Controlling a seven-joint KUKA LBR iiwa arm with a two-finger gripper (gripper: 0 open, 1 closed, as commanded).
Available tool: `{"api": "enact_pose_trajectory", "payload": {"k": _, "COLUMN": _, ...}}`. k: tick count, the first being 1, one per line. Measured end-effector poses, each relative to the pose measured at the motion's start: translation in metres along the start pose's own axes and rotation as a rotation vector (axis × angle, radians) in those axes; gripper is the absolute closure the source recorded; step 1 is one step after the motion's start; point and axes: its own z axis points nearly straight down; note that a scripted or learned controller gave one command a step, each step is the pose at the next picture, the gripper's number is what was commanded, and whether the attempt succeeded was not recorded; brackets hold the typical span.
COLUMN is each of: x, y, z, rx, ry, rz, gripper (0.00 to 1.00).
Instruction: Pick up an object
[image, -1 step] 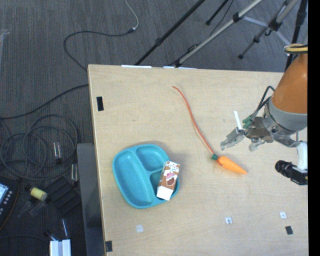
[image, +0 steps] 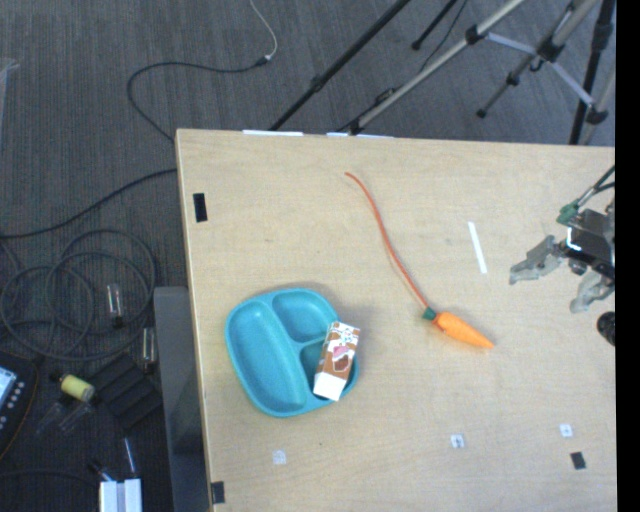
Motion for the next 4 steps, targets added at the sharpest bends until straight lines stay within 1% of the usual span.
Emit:
{"api": "enact_pose_trajectory", "payload": {"k": 1, "x": -0.020, "y": 0.006, "z": -0.005, "rx": 0.002, "ry": -0.001, "rz": 0.413, "gripper": 0.00}}
{"api": "enact_pose_trajectory", "payload": {"k": 2, "x": -0.015, "y": 0.004, "z": 0.030, "rx": 0.003, "ry": -0.002, "rz": 0.947, "gripper": 0.00}}
{"api": "enact_pose_trajectory", "payload": {"k": 3, "x": -0.008, "y": 0.067, "z": 0.027, "rx": 0.002, "ry": -0.002, "rz": 0.948, "gripper": 0.00}}
{"api": "enact_pose_trajectory", "payload": {"k": 4, "x": -0.010, "y": 0.055, "z": 0.215, "rx": 0.008, "ry": 0.001, "rz": 0.659, "gripper": 0.00}}
